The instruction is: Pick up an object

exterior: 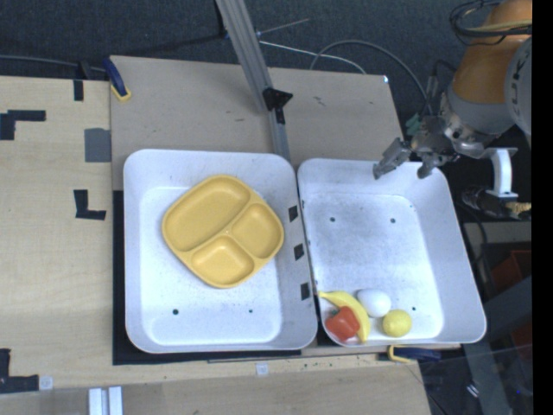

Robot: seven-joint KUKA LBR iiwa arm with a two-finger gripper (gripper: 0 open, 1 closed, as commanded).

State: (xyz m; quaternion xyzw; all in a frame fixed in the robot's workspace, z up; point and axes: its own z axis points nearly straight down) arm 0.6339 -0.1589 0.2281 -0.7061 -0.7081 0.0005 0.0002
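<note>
My gripper (pixel 406 166) hangs over the far rim of the right bin (pixel 380 232), open, with nothing between its fingers. At that bin's near edge lie a yellow banana (pixel 349 301), a red piece of toy food (pixel 343 322), a white egg-like ball (pixel 374 302) and a small yellow round fruit (pixel 397 322), packed close together. They are well in front of the gripper.
The left bin (pixel 147 232) holds a yellow divided plate (pixel 222 229). A slanted metal pole (pixel 246 46) rises behind the bins, ending near their shared wall. Cables run over the bench at the back right.
</note>
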